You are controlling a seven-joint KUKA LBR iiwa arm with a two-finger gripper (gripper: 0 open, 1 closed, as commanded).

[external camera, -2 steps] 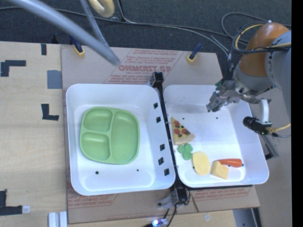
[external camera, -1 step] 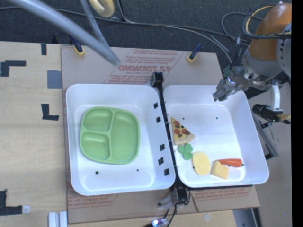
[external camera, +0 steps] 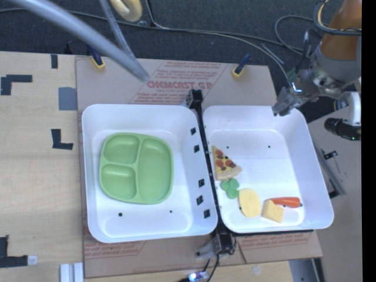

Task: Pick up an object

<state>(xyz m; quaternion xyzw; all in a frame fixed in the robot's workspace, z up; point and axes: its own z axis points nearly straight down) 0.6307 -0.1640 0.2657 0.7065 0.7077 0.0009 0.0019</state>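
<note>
Nothing picked yet, you have whole grasp left. Gripper point(external camera: 284, 106) at upper right, finger state unreadable. Pizza slice point(external camera: 225, 163), carrot point(external camera: 286, 202) untouched in right bin point(external camera: 314, 157).

Even, bright overhead light leaves the white bins point(external camera: 258, 128) nearly blown out, with soft, faint shadows. The picture is slightly soft overall; the grey bar point(external camera: 76, 25) at the upper left is blurred.
</note>
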